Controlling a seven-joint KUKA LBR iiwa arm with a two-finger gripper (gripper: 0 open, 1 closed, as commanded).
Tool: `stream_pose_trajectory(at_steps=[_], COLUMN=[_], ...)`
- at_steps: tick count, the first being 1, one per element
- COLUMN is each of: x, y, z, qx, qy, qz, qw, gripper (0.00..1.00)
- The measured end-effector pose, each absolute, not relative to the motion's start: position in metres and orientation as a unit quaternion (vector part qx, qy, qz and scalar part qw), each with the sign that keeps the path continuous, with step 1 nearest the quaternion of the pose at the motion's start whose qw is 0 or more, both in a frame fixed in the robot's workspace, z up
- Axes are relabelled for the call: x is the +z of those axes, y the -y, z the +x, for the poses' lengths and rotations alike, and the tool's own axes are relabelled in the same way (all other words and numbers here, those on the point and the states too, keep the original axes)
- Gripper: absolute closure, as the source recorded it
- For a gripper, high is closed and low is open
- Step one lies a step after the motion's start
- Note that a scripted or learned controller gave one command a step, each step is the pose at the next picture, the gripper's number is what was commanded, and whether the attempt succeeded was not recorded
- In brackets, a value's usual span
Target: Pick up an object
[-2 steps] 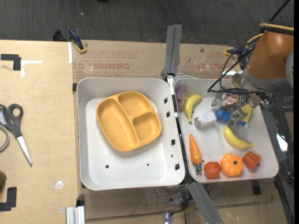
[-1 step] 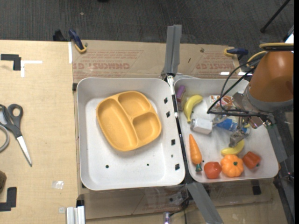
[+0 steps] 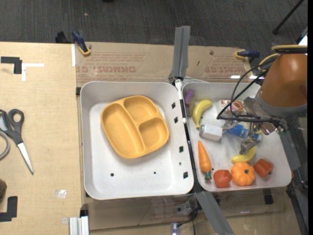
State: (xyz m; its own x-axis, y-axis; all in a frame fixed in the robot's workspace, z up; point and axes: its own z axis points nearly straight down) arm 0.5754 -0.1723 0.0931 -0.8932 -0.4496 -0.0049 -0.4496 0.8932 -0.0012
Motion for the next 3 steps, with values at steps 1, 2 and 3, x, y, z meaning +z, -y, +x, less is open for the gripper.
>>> stream_pose_trajectory(at_steps=[1, 2, 3], x=[0.0931, 0.0931, 0.0931], y=[0.1723, 0.1723, 0.1723], z=[0.5754, 0.5754, 0.5754], qx=[0.0000, 0.0000, 0.0000], qy=[-0.973, -0.973, -0.973], qz=[-0.231, -0.231, -0.231], qw=[0.003, 0.003, 0.003], gripper=[0.00, 0.00, 0.00])
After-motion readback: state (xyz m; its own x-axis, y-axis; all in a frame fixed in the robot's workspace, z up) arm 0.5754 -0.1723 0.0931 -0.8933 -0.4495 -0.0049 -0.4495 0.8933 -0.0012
